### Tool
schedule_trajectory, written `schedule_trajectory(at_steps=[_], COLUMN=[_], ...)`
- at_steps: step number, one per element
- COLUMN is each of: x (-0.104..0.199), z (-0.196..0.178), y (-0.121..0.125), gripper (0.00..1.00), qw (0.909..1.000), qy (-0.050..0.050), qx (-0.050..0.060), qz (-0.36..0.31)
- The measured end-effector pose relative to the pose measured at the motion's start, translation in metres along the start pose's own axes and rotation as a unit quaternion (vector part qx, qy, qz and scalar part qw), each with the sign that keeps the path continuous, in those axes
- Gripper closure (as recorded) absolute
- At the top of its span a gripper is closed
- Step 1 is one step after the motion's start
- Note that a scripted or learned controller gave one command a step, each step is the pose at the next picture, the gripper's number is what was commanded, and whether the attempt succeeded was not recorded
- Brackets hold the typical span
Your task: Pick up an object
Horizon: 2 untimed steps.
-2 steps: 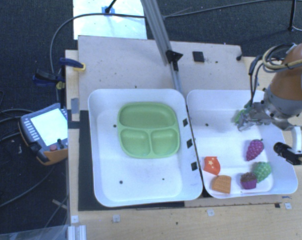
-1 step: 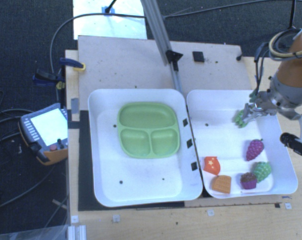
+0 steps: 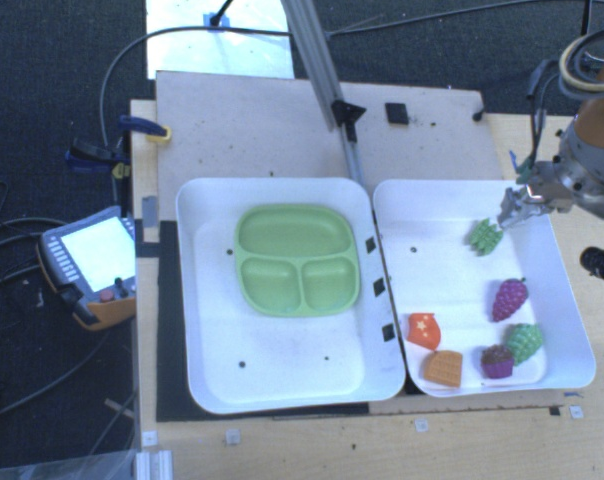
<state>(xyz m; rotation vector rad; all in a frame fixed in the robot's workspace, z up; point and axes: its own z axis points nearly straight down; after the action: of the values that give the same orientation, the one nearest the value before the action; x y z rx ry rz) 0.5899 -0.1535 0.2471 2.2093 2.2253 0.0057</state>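
Green toy (image 3: pixel 484 236), a small knobbly piece that may be a bunch of grapes or a leafy vegetable, lies in the upper part of the right bin (image 3: pixel 452 193), and it is the thing nearest the end effector (image 3: pixel 512 211). It sits just beside the end effector, down and to the left of it in the camera view, with a little bare white floor between them; whether the tips touch it I cannot tell. Its long axis looks to run roughly up and down the view, tilted a little, though at this size that is a judgement. The state of the end effector cannot be told from here, and nothing shows gripped in it. The single arm reaches in from the right, so a short move down and left is likely what the pick turns on. Counting the right bin's contents gives six toys: that green toy, a purple grape bunch (image 3: pixel 510 299) by the right wall, a pale green grape bunch (image 3: pixel 524 342) below it, a small dark purple piece (image 3: pixel 497 362) touching that one, a red piece with a yellow mark (image 3: pixel 424 329), and an orange waffle-like square (image 3: pixel 443 368) just below the red one. The left bin (image 3: pixel 207 218) holds one green divided plate (image 3: pixel 298 260) with three compartments. Both bins, two in all, rest side by side on the surface (image 3: pixel 242 118).
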Motion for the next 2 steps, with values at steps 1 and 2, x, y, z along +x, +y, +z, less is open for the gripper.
schedule_trajectory(at_steps=[1,2], x=[0.049,0.104], z=[-0.007,0.009], y=[-0.002,-0.006], gripper=[1.00,1.00], qw=[1.0000,1.0000], qy=[0.001,0.002], qx=[0.002,0.003], qz=[-0.001,-0.001])
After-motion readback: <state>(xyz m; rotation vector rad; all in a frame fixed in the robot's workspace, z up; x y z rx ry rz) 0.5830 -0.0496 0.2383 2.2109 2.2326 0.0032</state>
